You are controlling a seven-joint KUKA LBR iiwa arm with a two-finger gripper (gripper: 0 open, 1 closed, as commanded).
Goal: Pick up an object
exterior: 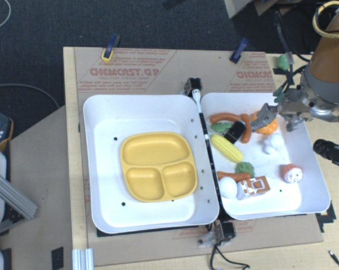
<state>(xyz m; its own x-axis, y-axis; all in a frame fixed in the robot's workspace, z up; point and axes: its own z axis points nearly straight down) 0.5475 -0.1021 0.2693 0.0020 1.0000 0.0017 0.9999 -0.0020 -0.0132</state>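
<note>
The small toy foods, among them a yellow plastic corn cob [226, 148], are gathered in the right white bin [310, 198], where the grey pincer [266, 116] is poised, its state not discernible.

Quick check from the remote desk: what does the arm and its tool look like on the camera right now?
The arm enters from the right: an orange band above a grey wrist section, with metallic silver parts below. Dark cables run along it, and a green fitting sits on the cabling near its upper left. The tool is a small grey metal piece, over the right bin.
</note>
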